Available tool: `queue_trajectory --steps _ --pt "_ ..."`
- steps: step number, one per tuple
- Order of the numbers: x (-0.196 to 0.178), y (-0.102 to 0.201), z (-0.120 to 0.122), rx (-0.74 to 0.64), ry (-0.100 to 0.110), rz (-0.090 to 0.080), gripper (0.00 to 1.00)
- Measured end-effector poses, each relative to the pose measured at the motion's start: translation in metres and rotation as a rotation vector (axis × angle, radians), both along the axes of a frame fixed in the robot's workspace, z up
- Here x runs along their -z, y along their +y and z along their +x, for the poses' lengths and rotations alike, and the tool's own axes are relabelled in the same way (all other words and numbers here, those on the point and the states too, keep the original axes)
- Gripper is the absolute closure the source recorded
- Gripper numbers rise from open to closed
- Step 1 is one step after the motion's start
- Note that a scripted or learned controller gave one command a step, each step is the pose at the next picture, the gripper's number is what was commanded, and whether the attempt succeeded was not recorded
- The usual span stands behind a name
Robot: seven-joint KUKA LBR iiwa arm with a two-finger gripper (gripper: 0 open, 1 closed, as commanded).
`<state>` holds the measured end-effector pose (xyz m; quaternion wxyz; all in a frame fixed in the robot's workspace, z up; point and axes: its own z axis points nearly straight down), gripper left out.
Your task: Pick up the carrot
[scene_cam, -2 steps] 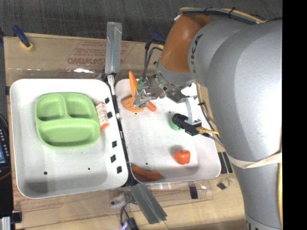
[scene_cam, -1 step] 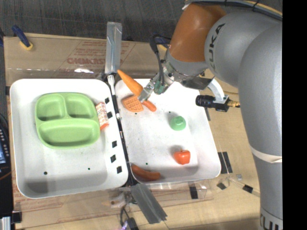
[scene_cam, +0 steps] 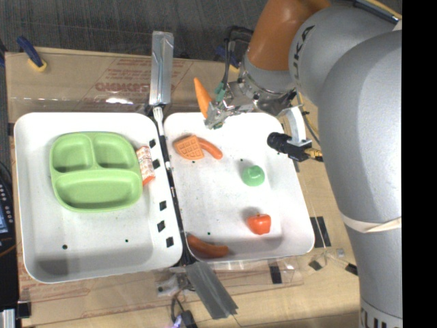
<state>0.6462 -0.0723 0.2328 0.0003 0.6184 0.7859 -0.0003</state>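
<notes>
Camera view looks down on 2 shallow white bins side by side on the counter (scene_cam: 82, 63), which is covered with brown cardboard. The small orange tapered carrot (scene_cam: 202, 96) is a smooth, bright orange cone, wider at its lower end and narrowing to a point at the top; it stands tilted above the far rim of the right white bin (scene_cam: 293, 203), near that bin's far left corner. Its lower, thicker end meets the metal tips of the claw (scene_cam: 217, 112), which appear closed on it, though the contact is small and partly hidden by the fingers themselves. The claw hangs from the grey arm with the orange band (scene_cam: 321, 53), which reaches in from the right and covers much of that side.

Inside the right bin lie an orange waffle-patterned toy piece (scene_cam: 188, 147) touching a red-orange sausage-shaped toy (scene_cam: 209, 150), a small green round toy (scene_cam: 253, 175) near the middle, a red tomato-like toy with a green top (scene_cam: 259, 223) nearer the front, and a brown-orange sausage-shaped toy (scene_cam: 207, 247) against the front left corner.

The left white bin (scene_cam: 34, 238) holds a light green plastic tray with 3 compartments (scene_cam: 95, 169) and, just beside its right edge, a small packet with red and white print (scene_cam: 145, 164).
</notes>
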Motion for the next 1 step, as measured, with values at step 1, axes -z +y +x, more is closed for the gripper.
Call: queue_trajectory --steps 1 --pt "-0.0172 0.0444 0.0108 -0.325 -0.001 0.0 1.0"
